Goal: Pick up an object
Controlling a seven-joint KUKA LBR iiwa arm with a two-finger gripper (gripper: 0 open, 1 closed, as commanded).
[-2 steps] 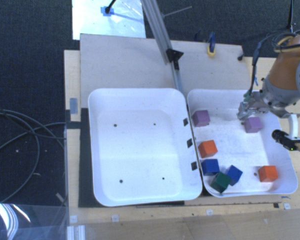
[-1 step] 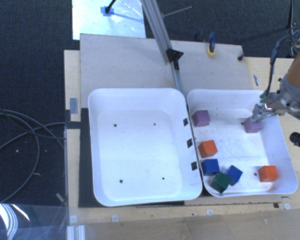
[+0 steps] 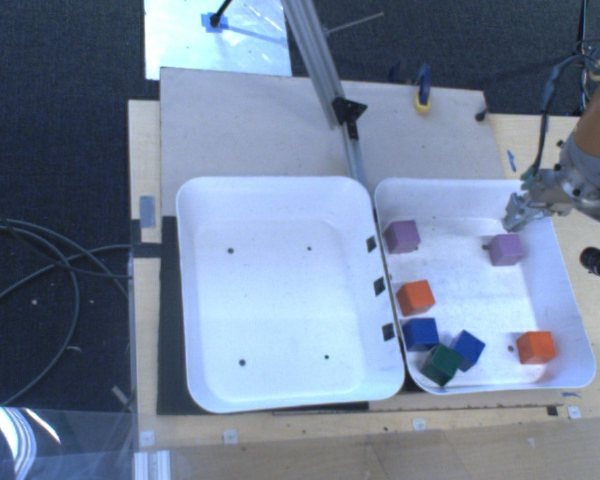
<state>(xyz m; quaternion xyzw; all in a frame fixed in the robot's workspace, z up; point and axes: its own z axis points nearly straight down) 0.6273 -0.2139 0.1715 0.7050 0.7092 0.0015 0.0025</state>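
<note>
The right bin (image 3: 570, 298) holds several small blocks. Two purple ones lie toward its back: one at the left (image 3: 403, 236), one at the right (image 3: 505, 250). An orange block (image 3: 415, 296) sits by the left wall and another orange one (image 3: 536, 347) at the front right. Two blue blocks (image 3: 420, 332) (image 3: 468, 349) and a dark green block (image 3: 441, 364) cluster at the front. My gripper (image 3: 518, 214) hangs over the bin's back right corner, just above and right of the right purple block. Nothing shows between its fingertips.
The left bin (image 3: 195, 268) stands beside the right one, with black clips (image 3: 377, 286) along their shared edge. A slanted metal pole (image 3: 315, 53) crosses the back of the bench. A yellow-and-blue clamp (image 3: 421, 95) sits at the back edge. Cables (image 3: 40, 268) lie on the floor at left.
</note>
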